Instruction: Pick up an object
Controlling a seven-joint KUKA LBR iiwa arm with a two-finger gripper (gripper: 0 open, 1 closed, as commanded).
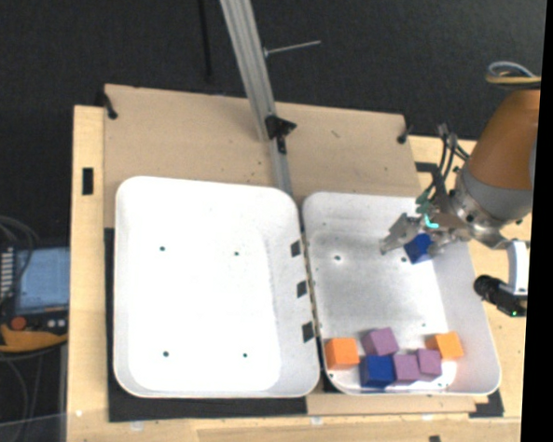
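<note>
My gripper (415, 241) hangs over the upper right part of the right bin (370, 221), under the grey wrist and orange band. A small blue block (419, 248) sits between its fingers, and the gripper is shut on it. Along the bin's front edge lies a cluster: an orange block (342, 351), a purple block (379, 341), a dark blue block (378, 370), two more purple blocks (406, 367) (429, 362) and another orange block (449, 344).
The left bin (207, 286) lies beside the right one, with small clips along the shared rim (302, 287). A slanted metal post (253, 64) rises behind the bins. A black fitting (496, 292) juts out at the right edge.
</note>
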